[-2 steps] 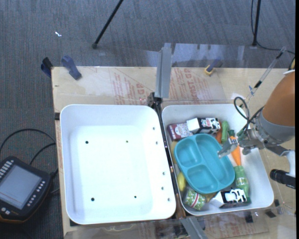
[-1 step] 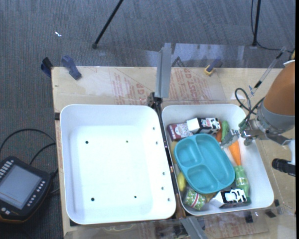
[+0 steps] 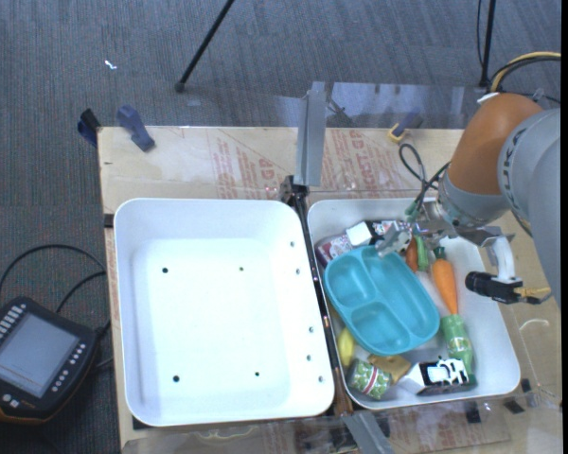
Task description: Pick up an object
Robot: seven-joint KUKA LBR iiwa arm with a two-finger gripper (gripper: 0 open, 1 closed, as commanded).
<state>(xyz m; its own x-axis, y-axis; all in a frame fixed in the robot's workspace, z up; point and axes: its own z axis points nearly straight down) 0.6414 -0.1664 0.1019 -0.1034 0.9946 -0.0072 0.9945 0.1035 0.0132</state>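
The arm reaches in from the right, its orange band above the far right corner of the right bin. The end effector sits low over the far part of that bin, close to its far wall. How far it is open cannot be told from this view, and nothing can be seen held in it.

The objects to pick are all crowded in the right bin. Just below the end effector on the near side lies an orange carrot, pointing toward the near edge, with a green item in line beyond it. To the left of the carrot a blue divided tray takes up the middle of the bin, tilted on the heap. A small white packet lies just left of the end effector, near the far wall. At the near edge sit a green round item and a black-and-white packet.

The left bin stands beside it on the surface. A handheld control pendant lies on the floor at the far left.
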